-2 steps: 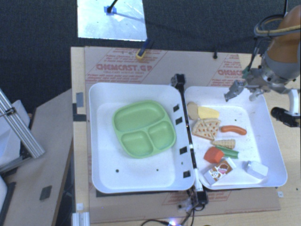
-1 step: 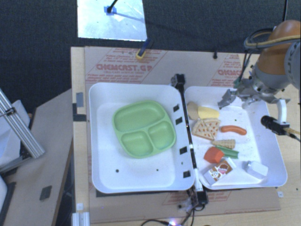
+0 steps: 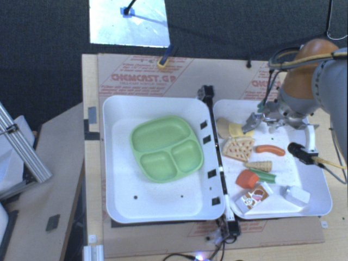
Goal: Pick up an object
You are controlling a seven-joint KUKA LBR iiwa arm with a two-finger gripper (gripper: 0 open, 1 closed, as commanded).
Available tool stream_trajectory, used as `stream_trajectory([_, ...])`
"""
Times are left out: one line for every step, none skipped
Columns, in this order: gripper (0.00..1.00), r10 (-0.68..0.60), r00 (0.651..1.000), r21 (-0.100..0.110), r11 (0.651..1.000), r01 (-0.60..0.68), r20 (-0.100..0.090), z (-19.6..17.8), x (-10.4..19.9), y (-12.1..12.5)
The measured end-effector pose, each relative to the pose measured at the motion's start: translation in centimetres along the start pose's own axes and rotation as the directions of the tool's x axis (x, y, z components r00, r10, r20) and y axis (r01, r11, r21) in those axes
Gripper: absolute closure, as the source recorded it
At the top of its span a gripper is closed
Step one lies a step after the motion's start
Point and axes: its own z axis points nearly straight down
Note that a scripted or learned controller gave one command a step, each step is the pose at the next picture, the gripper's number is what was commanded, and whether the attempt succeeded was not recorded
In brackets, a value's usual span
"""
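The right bin (image 3: pixel 324 199) holds several toy foods. Among them are a yellow cheese wedge (image 3: pixel 235 129), a tan round piece (image 3: pixel 222 127), a checked cracker (image 3: pixel 237 148) and an orange sausage (image 3: pixel 270 150). Nearer the front lie a waffle cone (image 3: pixel 259 166), a red pepper (image 3: pixel 247 179) with a green piece (image 3: pixel 265 174) beside it, a small printed box (image 3: pixel 253 197) and a grey block (image 3: pixel 295 194). My gripper (image 3: pixel 252 124) hangs low at the bin's back, just right of the cheese wedge and above the cracker. Nothing is seen held in it.
The left bin (image 3: pixel 117 200) carries a green divided plate (image 3: pixel 166 148). A black divider with clips (image 3: pixel 213 145) runs between the bins. The arm (image 3: pixel 310 86) crosses the right bin's back right corner. A silvery sheet (image 3: pixel 129 15) lies beyond the bench.
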Motion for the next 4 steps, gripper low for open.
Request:
stream_trajectory([0.00,0.000,1.000,-0.002,1.000,0.000,0.001,2.1,0.1,0.1])
stream_trajectory([1.00,-0.002,1.000,-0.007,1.000,0.002,0.001,0.8,0.1,0.2])
stream_trajectory([1.00,-0.001,1.000,-0.008,1.000,0.001,0.001,-4.1,0.9,0.2])
stream_trajectory([1.00,0.003,1.000,-0.009,1.000,-0.003,0.003,-9.5,-0.1,0.2])
